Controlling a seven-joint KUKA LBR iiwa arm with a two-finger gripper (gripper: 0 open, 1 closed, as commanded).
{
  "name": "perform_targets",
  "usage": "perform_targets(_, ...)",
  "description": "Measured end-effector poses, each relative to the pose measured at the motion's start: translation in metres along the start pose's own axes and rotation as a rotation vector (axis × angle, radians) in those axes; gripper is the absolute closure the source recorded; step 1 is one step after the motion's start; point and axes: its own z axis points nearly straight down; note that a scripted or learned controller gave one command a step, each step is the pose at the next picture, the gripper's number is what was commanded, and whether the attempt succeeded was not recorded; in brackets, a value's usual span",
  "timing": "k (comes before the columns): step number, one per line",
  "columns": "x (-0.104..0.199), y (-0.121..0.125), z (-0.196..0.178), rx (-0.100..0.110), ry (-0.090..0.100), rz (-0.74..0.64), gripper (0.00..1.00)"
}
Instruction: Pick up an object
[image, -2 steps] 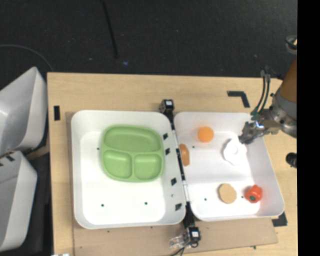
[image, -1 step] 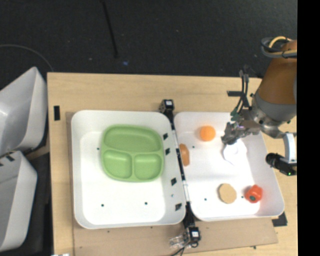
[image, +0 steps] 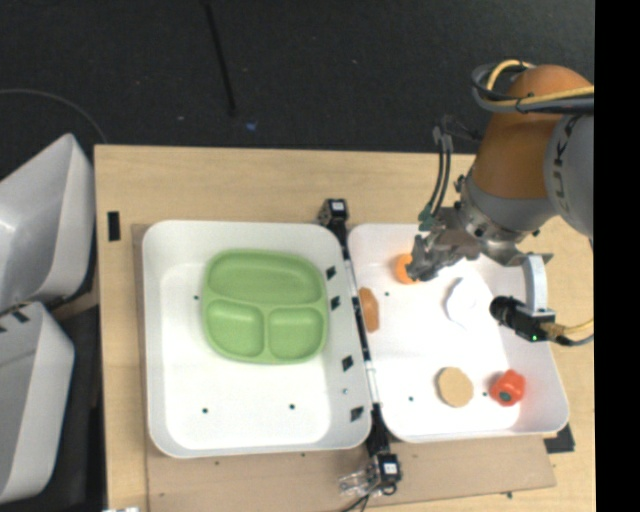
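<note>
- Where the arm (image: 520, 150) reaches in from the right, its grey body and orange band hang over the far part of the right bin (image: 420, 415), and the tool (image: 425, 262) is lowered near that bin's far-left corner.
- Whether the tool's fingers stand apart or together I cannot tell; they are dark and seen from above, and nothing shows plainly between them.
- Just beside the tool, on its left, lies a small orange object (image: 402, 268), part-hidden by the tool; whether they touch I cannot tell.
- Against the left wall of the right bin lies an orange-brown oval piece (image: 369, 308).
- Near the middle of the right bin sits a white rounded object (image: 464, 301), hard to tell from the white floor.
- Toward the near edge of the right bin lies a tan round disc (image: 454, 387), flat on the floor.
- Just to the right of the disc, close to the near-right corner, sits a red object (image: 507, 388) with a small green spot on it; the two are apart.
- The left bin (image: 170, 410) holds a green divided plate (image: 266, 305), with one long compartment on the far side and two smaller ones on the near side, lying toward the far-right part of that bin.
- Both bins rest side by side on the wooden tabletop (image: 250, 165), touching along their inner walls.
</note>
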Motion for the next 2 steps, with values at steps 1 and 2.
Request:
perform_targets(1,0.052,0.013,0.011,0.001,-0.001,0.002,1.00)
perform_targets(2,0.110,0.017,0.021,0.003,0.000,0.001,1.00)
